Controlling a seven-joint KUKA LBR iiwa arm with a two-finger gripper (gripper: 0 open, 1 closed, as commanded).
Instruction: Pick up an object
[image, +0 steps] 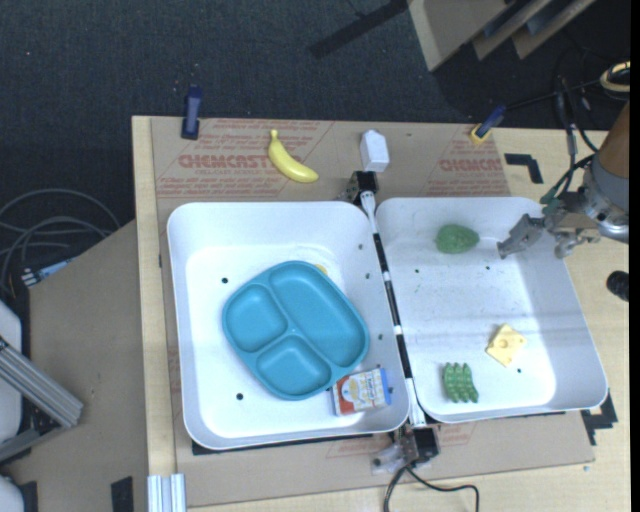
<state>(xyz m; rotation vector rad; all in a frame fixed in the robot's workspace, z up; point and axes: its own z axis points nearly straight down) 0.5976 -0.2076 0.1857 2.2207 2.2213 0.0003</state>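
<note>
The right bin (560, 300) holds a round green lump (457, 239) at the back, a yellow cheese-like wedge (507, 346) toward the front right, and a small ridged green piece (459, 382) at the front. My gripper (540, 240) hangs over the bin's back right corner, to the right of the green lump and apart from it. Its fingers are spread with nothing between them. The left bin (190, 300) carries a blue divided plate (293, 328) and a small printed carton (361, 391) at the plate's front right.
A yellow banana (290, 160) lies on the bench behind the left bin. A white block (374, 150) and a black clip sit at the back between the bins. Cables hang near the arm at the right edge.
</note>
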